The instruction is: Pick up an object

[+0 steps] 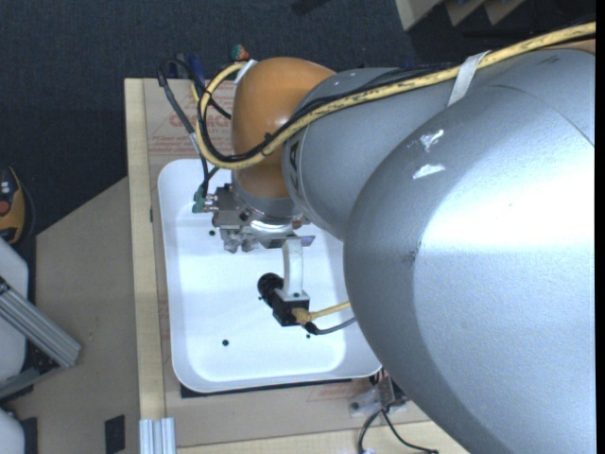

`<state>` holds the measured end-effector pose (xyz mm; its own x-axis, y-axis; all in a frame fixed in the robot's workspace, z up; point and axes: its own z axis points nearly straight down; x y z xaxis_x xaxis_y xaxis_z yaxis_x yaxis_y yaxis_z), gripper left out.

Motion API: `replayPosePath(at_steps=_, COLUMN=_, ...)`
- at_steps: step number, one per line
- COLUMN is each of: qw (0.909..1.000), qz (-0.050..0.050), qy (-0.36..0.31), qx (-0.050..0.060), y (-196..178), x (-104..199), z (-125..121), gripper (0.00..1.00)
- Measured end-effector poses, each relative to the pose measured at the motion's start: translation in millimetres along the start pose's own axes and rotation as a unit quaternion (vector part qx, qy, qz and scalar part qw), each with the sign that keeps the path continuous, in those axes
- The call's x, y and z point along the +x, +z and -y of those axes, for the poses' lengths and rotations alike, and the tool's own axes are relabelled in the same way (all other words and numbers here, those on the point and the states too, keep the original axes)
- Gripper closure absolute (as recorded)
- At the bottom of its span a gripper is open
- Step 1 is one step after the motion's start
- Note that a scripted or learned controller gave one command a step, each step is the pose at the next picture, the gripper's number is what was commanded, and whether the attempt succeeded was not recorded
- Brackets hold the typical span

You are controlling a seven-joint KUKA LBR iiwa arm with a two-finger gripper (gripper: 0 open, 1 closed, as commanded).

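At the far left edge a yellow and black item [8, 206] shows partly beside the bench, and below it lies a grey aluminium rail [38, 327] on the floor side. The worktop [142, 282] is pale wood with a raised rim; along its upper left corner runs faint red printing [175, 126], too washed out to read. No other brand, label or lettering can be made out anywhere.

On the worktop sits a shallow white bin [189, 348] with rounded corners. Its floor carries two small dark specks [225, 342], one near the lower left and one further right by the cable; whether they are marks or tiny things cannot be told. No clear object to pick up can be made out on the part of the bin that shows; much of it is covered by the arm.

Over the middle of the bin hangs the gripper [238, 239], mounted under the orange band [269, 121] of the arm. A bundle of black, yellow and blue cables [194, 93] loops around the band's left side. The jaws point down at the bin floor near its upper part; seen from above, under the metal wrist block, their opening cannot be told, and nothing shows between them.

Just right and below, a black fitting [281, 301] on a white bracket hangs from the wrist, with a yellow cable [331, 308] leading right.

The grey arm [473, 253] takes up the right half, a yellow hose [529, 45] running along its top.
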<state>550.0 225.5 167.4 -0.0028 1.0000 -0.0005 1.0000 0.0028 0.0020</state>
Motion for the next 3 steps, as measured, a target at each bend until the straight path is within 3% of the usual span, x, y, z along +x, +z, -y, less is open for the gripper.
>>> replayPosePath(at_steps=3, qw=1.0, qz=0.001, qy=-0.001, qx=-0.002, y=-29.7, x=1.3, z=-0.4, gripper=1.0)
